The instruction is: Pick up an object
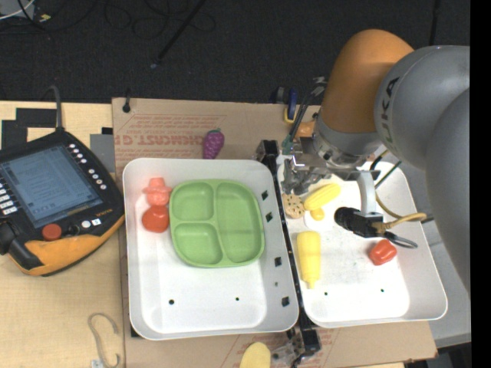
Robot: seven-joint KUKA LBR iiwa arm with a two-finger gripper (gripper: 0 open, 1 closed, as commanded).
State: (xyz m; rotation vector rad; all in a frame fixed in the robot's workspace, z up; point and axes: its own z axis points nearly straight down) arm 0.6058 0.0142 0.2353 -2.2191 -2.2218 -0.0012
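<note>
I see the end effector (295,176) low over the right bin's (418,301) far left corner, just beside a yellow corn piece (321,197) lying in that bin; I cannot tell its state. A green divided plate (215,224) sits in the left bin (199,313).

**Bench surface — items resting directly on it**

Wooden bench (46,313), cardboard sheet (169,129) laid flat. Two white bins side by side: left bin (146,297), right bin (414,297). Teach pendant (54,198) at left. Purple item (213,142) on cardboard. Yellow item (255,354) at front edge.
</note>
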